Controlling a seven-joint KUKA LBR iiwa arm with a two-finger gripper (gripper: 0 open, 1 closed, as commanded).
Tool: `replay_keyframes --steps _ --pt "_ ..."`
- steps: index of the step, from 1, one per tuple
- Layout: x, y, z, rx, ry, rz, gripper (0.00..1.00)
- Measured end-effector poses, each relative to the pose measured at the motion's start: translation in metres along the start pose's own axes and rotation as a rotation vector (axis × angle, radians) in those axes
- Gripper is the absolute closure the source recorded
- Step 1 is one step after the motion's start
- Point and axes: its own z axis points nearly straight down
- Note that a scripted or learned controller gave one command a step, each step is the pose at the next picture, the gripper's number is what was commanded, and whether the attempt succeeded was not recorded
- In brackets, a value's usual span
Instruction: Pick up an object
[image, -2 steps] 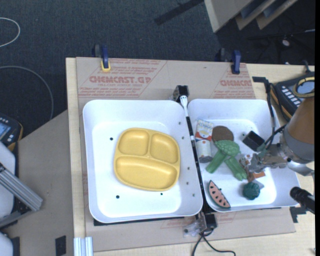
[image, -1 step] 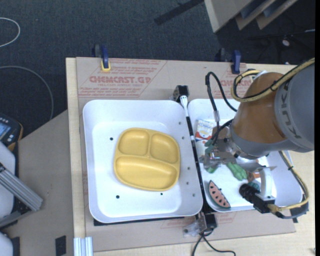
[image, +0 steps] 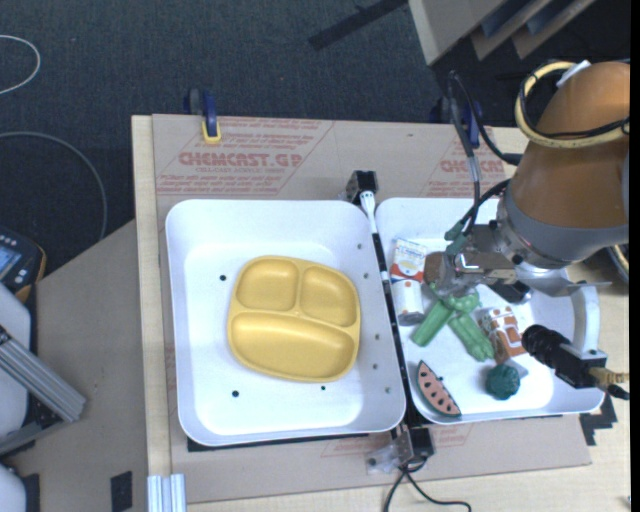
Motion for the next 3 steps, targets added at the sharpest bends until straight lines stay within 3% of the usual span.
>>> replay_keyframes --steps 1,2,3 --pt "-0.016 -0.005 0.074 0.023 -0.001 0.007 1.0" --pt "0.054 -0.005 0.118 0.022 0.002 -0.003 1.0" --pt "0.085 0.0 -0.022 -0.001 0.003 -0.003 1.0"
